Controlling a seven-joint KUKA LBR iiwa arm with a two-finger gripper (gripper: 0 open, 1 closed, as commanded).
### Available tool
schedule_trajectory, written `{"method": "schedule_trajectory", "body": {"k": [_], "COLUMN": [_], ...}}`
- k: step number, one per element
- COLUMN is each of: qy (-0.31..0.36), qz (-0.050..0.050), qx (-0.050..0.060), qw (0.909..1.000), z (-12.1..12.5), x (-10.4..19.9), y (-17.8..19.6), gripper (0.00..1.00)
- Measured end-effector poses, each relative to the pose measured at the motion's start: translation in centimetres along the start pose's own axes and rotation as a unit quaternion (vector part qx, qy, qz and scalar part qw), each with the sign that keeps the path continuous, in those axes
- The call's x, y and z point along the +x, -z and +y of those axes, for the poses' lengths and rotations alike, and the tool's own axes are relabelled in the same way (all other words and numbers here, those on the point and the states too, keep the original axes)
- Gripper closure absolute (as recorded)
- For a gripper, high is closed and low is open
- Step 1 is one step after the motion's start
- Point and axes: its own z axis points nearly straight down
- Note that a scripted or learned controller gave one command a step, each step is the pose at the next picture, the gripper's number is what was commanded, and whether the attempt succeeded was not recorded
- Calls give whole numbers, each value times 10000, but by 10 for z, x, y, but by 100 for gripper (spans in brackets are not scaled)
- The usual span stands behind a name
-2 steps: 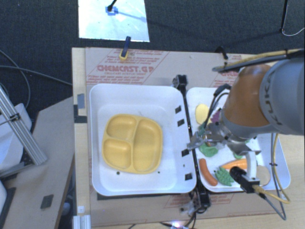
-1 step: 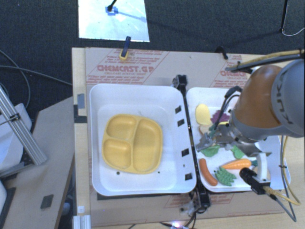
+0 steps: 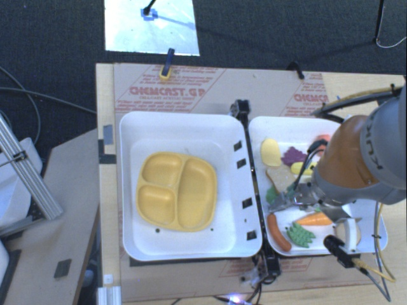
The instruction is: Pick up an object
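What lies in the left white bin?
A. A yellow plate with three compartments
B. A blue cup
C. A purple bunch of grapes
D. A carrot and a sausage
A: the left bin holds a yellow divided plate with three compartments, while the carrot and the sausage lie in the right bin.

Dark carpet floor surrounds wooden bench.
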Motion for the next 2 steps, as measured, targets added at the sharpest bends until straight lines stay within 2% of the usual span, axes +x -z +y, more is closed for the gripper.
{"method": "schedule_trajectory", "body": {"k": [1, 2], "qy": [-2, 34], "qz": [-35, -2], "qx": [-72, -23], "qw": [10000, 10000], "z": [18, 14], "x": [-87, -59], "y": [109, 1], "gripper": [0, 0]}}
